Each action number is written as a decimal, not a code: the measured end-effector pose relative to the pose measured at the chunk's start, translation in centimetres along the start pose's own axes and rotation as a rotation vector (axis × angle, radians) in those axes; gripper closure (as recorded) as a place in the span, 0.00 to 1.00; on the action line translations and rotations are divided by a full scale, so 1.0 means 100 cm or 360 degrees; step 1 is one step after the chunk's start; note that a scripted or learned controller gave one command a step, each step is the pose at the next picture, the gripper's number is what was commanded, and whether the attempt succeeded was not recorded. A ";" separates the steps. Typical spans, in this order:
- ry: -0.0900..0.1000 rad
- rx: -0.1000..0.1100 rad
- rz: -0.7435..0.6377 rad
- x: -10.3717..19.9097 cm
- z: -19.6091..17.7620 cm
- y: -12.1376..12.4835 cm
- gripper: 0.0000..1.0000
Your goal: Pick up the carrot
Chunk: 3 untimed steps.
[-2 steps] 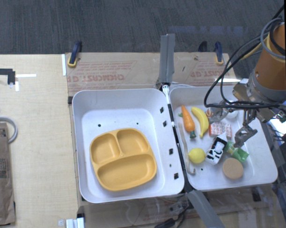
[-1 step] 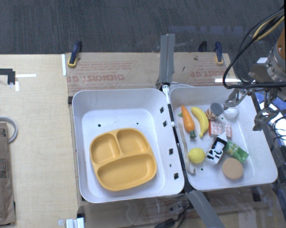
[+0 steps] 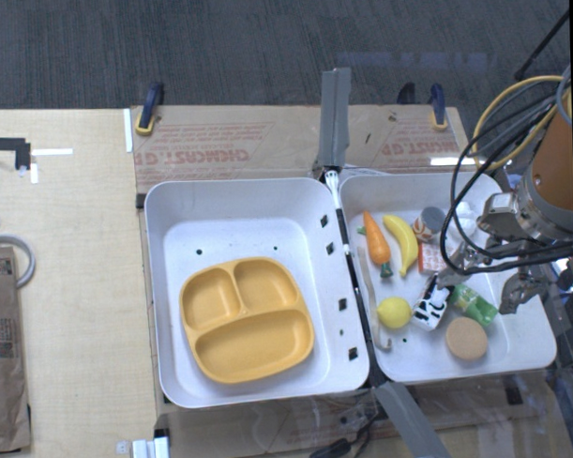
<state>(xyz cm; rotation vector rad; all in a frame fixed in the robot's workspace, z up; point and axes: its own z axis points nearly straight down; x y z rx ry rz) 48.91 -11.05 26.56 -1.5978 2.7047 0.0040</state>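
Note:
The carrot [image 3: 375, 237] is orange with a green end and lies lengthwise at the left side of the right bin [image 3: 530, 356], next to a yellow banana [image 3: 402, 243]. My gripper [image 3: 487, 275] hangs over the right half of that bin, above a green packet [image 3: 475, 305]. It is well to the right of the carrot and apart from it. Cables and the wrist hide much of the gripper.
A red-and-white packet [image 3: 430, 256], a lemon [image 3: 394, 312], a black-and-white toy [image 3: 430, 306] and a tan round disc [image 3: 467, 339] lie between the carrot and the bin's front. The left bin [image 3: 166, 274] holds a yellow divided plate [image 3: 247, 319].

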 end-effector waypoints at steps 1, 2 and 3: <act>-0.0004 0.0004 -0.0889 -0.011 -0.100 -0.028 0.00; -0.0003 -0.0002 -0.1357 0.019 -0.012 0.002 0.00; -0.0006 0.0001 -0.2003 0.017 -0.002 -0.060 0.00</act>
